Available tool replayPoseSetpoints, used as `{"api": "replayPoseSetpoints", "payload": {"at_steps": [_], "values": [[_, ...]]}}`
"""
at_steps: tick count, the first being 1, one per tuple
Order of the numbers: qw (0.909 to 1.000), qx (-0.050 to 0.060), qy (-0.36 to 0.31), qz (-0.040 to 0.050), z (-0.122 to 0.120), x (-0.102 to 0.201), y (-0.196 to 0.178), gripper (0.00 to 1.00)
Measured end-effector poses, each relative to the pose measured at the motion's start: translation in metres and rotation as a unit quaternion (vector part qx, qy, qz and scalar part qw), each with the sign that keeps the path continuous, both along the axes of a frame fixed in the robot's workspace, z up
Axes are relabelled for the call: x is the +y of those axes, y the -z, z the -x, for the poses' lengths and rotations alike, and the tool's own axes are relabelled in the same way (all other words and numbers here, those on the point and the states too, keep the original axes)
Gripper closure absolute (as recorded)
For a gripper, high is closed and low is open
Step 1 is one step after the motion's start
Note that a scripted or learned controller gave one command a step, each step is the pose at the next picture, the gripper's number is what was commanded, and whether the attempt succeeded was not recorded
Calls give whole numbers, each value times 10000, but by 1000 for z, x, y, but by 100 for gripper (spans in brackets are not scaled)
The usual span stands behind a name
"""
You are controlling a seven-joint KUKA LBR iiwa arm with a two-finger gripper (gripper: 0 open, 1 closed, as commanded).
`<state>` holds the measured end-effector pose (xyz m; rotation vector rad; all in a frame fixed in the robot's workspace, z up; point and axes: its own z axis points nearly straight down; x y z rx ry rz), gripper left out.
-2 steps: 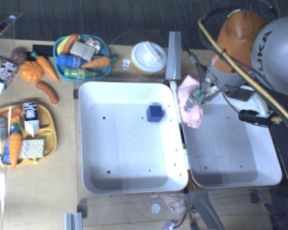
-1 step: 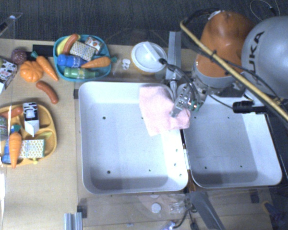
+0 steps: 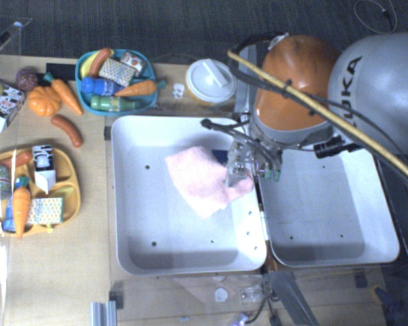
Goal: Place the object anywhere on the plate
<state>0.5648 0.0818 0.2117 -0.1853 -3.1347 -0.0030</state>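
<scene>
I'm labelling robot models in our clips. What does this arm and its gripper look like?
The arm has a rounded grey shell lettered KUKA, with a glossy orange band above the wrist. Black cables and a tan hose cross it. The gripper is a small metal assembly with wiring.

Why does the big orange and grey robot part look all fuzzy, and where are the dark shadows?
In the camera view, the robot arm sits closest to the lens, so it blurs, while the pink cloth stays fairly sharp. Soft grey shadows pool along the near edge of the left bin. No strong glare appears.
</scene>
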Motion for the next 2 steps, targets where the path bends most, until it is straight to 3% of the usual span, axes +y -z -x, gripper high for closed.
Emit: {"api": "replayPoseSetpoints", "payload": {"at_steps": [1,2], "values": [[9983,-3,-585,0,19,46,-6,100],[9983,-7,-585,0,19,46,-6,0]]}}
